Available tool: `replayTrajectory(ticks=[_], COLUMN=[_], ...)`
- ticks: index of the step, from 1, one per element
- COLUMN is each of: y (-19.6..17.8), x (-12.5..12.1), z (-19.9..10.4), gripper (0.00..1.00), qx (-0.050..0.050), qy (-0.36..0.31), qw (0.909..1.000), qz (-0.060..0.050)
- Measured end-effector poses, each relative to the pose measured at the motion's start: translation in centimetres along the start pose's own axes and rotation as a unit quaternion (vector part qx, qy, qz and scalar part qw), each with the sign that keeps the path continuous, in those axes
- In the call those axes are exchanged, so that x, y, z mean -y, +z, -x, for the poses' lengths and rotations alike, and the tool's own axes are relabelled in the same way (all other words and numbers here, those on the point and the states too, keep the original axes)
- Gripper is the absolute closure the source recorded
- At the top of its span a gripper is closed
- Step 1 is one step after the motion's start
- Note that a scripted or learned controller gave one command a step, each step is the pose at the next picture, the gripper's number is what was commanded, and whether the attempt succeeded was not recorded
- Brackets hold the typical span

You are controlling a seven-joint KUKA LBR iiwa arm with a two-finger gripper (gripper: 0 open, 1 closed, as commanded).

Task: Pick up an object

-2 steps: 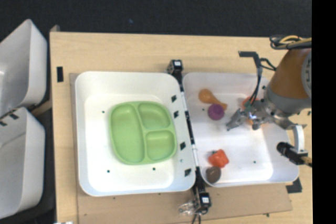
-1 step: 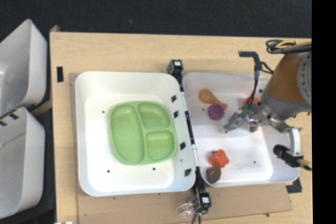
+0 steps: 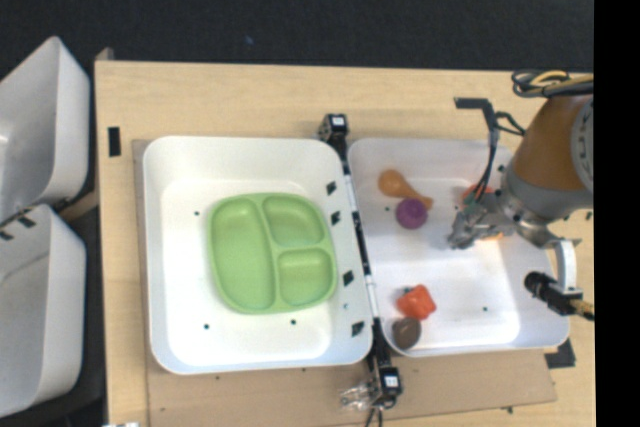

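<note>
Camera view: gripper [image 3: 462, 237] sits low in the right bin [image 3: 500, 335]; its grip state I cannot tell; purple ball [image 3: 411, 213] lies just beside it toward the divider, likely light, smooth, apt to roll; pinch across its middle.

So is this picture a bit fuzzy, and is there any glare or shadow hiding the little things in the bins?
Camera view: soft overall, so the two-finger gripper is too blurred to read. The shallow white right bin is bright but not washed out; the small purple ball and orange-red lump stay distinct. The green divided plastic tray is evenly lit, with faint shadows.
</note>
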State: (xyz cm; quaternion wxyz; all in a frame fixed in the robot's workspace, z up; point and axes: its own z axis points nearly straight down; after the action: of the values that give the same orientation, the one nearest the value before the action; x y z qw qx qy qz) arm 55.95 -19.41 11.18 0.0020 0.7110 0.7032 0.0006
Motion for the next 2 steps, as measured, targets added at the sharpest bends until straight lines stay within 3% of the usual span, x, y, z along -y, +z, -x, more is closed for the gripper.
replayTrajectory(ticks=[2], y=[-9.1], x=[0.6], z=[0.9], gripper=[1.00], qx=[0.000], qy=[-0.001], qw=[1.0000], qz=[0.000])
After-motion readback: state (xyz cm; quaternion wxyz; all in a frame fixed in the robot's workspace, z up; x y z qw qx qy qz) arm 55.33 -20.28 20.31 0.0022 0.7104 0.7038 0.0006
